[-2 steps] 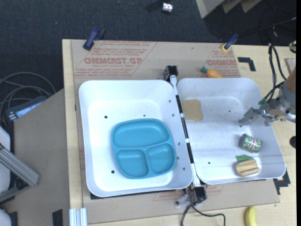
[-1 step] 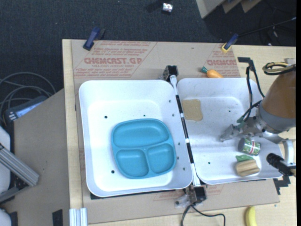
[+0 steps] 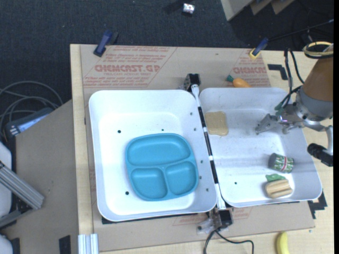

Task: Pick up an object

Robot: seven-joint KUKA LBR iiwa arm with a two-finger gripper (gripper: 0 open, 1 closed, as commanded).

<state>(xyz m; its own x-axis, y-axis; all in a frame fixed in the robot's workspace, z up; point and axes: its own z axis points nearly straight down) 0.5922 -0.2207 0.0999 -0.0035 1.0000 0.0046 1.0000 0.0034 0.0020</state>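
Observation:
My gripper (image 3: 275, 125) hangs over the upper right part of the right bin (image 3: 238, 194), open, with nothing between its fingers. A flat tan piece (image 3: 216, 123) lies to its left, against the bin's left wall. A small green can (image 3: 280, 163) lies on its side below the gripper. Just under the can sits a tan bun-like toy with a green edge (image 3: 278, 187). In the left bin (image 3: 106, 120) rests a blue divided plate (image 3: 161, 165).
An orange toy (image 3: 239, 81) lies on the cardboard just behind the right bin. A yellow object (image 3: 282, 243) sits on the bench at the front right. Clamps (image 3: 105, 42) hold the cardboard's back corners. Cables run along the right edge.

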